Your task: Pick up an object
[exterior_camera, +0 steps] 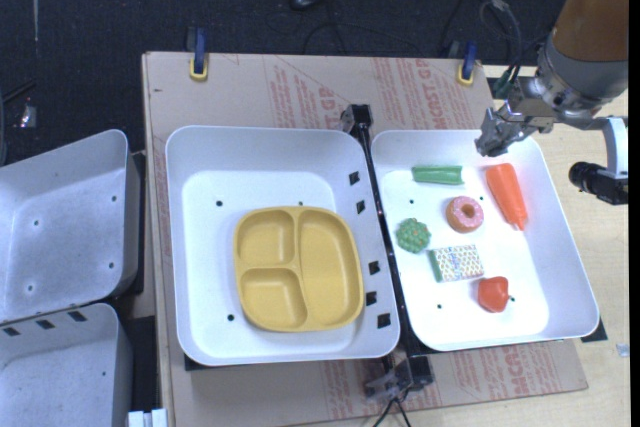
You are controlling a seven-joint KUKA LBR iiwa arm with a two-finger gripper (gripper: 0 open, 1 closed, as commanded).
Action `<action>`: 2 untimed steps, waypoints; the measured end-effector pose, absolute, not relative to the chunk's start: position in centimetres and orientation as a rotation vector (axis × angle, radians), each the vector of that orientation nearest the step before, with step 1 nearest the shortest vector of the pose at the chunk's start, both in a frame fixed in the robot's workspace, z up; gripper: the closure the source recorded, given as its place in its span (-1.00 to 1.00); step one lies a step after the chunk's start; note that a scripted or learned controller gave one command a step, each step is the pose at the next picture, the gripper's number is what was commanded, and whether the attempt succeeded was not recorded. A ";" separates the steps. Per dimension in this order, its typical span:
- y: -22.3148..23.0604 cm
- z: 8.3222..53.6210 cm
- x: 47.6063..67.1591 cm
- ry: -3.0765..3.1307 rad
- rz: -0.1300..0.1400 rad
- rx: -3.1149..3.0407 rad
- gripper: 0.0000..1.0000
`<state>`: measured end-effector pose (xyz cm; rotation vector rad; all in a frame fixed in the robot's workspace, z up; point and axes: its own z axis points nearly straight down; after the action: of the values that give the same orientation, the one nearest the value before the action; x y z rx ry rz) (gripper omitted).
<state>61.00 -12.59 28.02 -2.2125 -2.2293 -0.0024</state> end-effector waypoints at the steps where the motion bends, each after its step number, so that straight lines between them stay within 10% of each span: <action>1: -7.2 26.6 59.0 -2.228 0.001 -2.211 1.00; 2: -2.8 26.1 58.6 -2.227 0.001 -2.212 1.00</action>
<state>58.55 -2.78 26.14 -2.2119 -2.2274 0.0007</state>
